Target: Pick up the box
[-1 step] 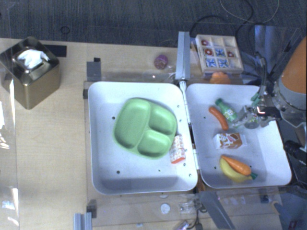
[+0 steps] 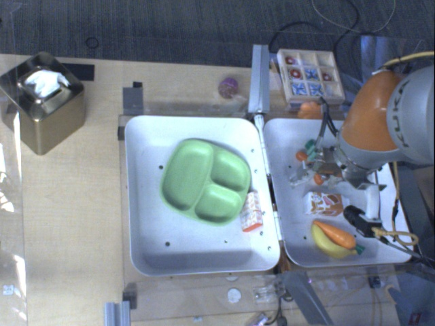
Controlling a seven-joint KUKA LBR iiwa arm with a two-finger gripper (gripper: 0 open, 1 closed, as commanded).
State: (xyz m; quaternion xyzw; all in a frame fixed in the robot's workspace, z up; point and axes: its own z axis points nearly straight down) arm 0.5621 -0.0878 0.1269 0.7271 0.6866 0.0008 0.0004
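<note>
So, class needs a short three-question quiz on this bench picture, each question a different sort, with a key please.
1. True or false: the green divided plate lies in the right bin.
2. Multiple choice: the small box lies
A. on the bench outside both bins
B. in the left bin, at the plate's right edge
C. in the right bin
3. Fill the gap: near the right bin's front edge, the toy carrot rests on a yellow toy ______.

Key
1. False: it lies in the left bin.
2. B
3. banana
</note>
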